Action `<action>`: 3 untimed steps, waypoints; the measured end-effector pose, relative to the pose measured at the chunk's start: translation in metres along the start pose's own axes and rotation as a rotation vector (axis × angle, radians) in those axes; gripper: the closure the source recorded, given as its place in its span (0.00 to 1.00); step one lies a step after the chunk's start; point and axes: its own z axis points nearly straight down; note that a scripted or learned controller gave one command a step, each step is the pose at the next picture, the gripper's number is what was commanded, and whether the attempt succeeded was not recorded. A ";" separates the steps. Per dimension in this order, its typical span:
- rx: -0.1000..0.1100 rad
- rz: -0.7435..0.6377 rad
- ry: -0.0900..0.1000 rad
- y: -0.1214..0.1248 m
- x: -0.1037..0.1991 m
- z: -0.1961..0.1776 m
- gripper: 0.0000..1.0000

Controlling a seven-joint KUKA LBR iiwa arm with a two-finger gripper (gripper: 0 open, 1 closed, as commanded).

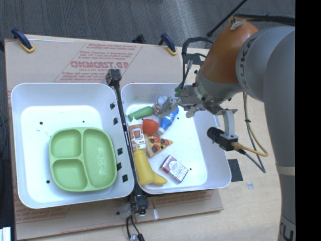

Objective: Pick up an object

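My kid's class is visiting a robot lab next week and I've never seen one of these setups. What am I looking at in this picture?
This is one picture from a camera fixed above a workbench, looking down at a slant. The big grey and orange shape on the right is a robot arm. At its end is a pincer, the part meant to pick things up. It hangs low over the far side of the right bin; whether it grips anything cannot be told from here.

Two shallow white bins sit side by side on a cardboard sheet. The left bin holds a green divided plate. The right bin holds small toys: a banana, a pizza slice, a red tomato, a green pickle-like piece, a blue bottle and a small red box.
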 end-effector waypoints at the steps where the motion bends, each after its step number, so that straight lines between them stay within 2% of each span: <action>1: 0.003 -0.001 0.001 0.076 -0.036 0.120 0.00; 2: -0.002 -0.005 0.000 0.078 -0.036 0.106 1.00; 3: -0.009 -0.002 -0.001 0.072 0.059 -0.213 1.00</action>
